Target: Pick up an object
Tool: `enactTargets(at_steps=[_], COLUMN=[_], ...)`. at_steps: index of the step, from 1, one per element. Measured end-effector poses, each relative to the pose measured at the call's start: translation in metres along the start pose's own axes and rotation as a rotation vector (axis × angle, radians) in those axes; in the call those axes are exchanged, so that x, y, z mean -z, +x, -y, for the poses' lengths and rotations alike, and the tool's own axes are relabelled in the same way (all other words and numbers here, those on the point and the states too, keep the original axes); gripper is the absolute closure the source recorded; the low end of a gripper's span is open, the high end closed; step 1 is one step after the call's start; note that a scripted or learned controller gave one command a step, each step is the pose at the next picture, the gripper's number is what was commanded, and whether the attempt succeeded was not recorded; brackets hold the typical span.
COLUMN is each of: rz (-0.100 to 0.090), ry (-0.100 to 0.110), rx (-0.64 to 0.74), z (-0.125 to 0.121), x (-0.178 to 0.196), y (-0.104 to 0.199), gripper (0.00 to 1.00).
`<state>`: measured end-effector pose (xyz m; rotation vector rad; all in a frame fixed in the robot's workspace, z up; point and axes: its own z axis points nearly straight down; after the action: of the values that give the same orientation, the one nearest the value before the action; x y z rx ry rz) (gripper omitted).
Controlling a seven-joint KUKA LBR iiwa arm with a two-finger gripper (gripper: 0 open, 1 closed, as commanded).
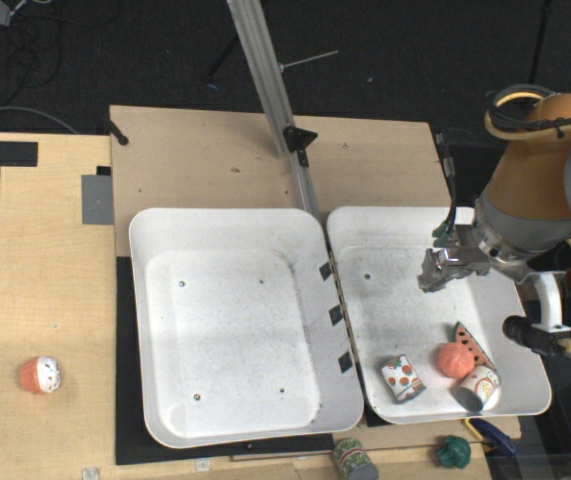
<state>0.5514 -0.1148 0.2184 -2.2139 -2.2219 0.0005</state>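
Note:
The right bin (385, 230) holds several objects near its front edge: a white cup with red spots (401, 378), an orange-red ball (454, 360), a red-brown wedge (471, 341) and a pale cylinder with a dark end (479, 387). My gripper (437, 273) hangs over the middle right of this bin, above and behind the objects, apart from all of them. Nothing shows between its fingers. The grey arm with its orange band (535, 158) comes in from the right.
The left bin (225, 328) lies beside the right one. A slanted metal rail (270, 78) runs from the back toward the bins' joint. An orange and white ball (40, 375) sits on the wooden bench at left. A green object (453, 452) and a can (353, 458) lie in front of the bins.

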Motion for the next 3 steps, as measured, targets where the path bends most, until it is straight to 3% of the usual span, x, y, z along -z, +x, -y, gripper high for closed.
enactTargets(at_steps=[3], rz=[0.001], ry=[-0.002], rx=[0.001], z=[-0.012], x=[0.015], y=[0.151], gripper=[1.0])
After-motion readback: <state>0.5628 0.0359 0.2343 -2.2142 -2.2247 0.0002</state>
